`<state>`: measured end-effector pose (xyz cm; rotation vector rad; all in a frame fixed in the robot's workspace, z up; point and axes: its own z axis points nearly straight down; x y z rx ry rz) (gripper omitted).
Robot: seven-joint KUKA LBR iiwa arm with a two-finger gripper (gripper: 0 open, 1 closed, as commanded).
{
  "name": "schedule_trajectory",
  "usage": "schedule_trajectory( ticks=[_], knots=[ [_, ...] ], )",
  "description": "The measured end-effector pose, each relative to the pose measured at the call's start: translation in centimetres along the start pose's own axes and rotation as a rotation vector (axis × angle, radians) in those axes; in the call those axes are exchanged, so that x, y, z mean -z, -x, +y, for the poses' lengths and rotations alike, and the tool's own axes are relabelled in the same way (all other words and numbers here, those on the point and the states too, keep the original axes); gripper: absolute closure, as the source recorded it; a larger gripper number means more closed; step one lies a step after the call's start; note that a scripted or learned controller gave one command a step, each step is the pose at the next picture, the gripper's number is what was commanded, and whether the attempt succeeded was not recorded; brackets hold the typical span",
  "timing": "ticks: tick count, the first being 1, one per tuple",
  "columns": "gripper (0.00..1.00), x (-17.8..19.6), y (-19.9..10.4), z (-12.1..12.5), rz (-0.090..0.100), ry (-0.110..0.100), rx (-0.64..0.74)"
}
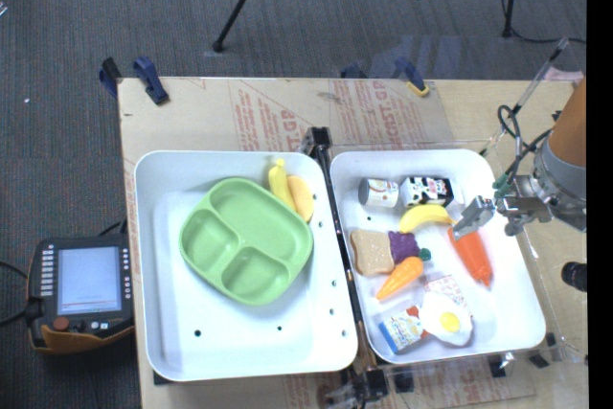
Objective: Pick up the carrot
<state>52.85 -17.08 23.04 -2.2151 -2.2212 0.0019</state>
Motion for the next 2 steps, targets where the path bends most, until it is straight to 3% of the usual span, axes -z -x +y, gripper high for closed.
schedule_trajectory(
  ticks=[1,2],
  knots=[
    [0.0,-13.52,-6.46,1.67,-0.002,0.004,-0.043],
    [1.0,-12.64,-6.31,1.58,0.002,-0.001,-0.051]
  ],
)
